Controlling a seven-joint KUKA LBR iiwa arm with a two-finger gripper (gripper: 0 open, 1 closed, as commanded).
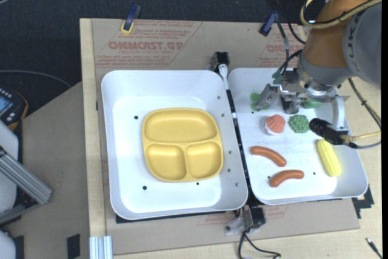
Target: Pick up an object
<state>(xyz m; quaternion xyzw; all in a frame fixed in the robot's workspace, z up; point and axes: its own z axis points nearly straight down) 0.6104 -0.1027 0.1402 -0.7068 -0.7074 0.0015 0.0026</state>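
The two-finger gripper (pixel 284 100) hangs with its fingers apart, holding nothing. Just below it lie a pink-and-white toy piece (pixel 274 124) and a green broccoli toy (pixel 297 124). Best to centre over one piece before closing.

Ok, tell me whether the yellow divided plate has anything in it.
Empty. The yellow divided plate sits in the left bin with all three compartments bare; the toy food lies in the right bin.
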